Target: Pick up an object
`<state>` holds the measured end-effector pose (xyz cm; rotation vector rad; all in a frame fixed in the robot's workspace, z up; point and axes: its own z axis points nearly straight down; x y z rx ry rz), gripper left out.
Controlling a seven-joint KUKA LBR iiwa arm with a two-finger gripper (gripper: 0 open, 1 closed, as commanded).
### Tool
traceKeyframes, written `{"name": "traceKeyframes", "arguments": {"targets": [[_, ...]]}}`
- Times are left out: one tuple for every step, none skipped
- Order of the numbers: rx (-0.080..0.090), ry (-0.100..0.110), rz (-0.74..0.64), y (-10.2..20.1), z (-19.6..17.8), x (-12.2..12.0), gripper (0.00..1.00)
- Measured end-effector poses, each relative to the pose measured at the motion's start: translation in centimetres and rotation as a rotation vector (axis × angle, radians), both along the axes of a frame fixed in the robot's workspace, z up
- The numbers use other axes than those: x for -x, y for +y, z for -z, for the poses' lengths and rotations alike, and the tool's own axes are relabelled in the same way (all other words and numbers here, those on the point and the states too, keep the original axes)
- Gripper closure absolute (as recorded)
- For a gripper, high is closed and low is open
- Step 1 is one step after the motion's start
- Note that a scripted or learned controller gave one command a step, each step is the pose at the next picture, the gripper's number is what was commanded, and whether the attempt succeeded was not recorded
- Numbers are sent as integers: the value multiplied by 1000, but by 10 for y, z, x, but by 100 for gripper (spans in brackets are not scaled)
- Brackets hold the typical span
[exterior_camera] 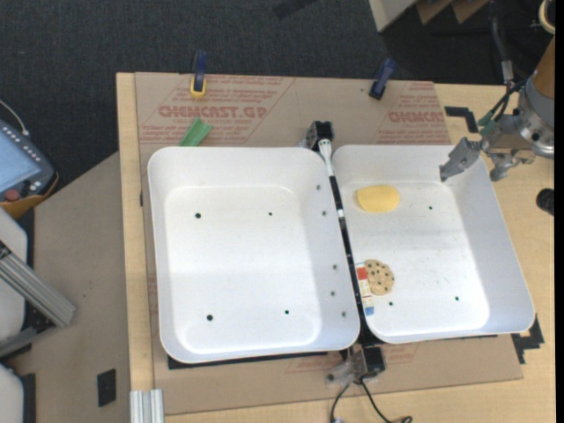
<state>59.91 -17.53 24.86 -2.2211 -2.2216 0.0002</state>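
A yellow rounded object (378,199) lies in the right bin (476,263) near its far left corner. A small cookie-like disc with dark spots (379,277) lies by the same bin's left wall, lower down. My gripper (479,164) hangs over the right bin's far right corner, well to the right of the yellow object. Its two grey fingers are spread apart with nothing between them.
The left bin (176,236) sits beside the right one on a cardboard sheet (264,104). A green item (195,133) lies on the cardboard behind the left bin. Clamps (199,73) hold the sheet's far edge.
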Motion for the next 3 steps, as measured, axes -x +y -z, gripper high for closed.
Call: {"name": "traceKeyframes", "arguments": {"targets": [[8,-22,-2,-17,-152,-34,0],[7,-12,3,-51,-249,-3,0],[5,-10,2,-49,-291,39,0]]}}
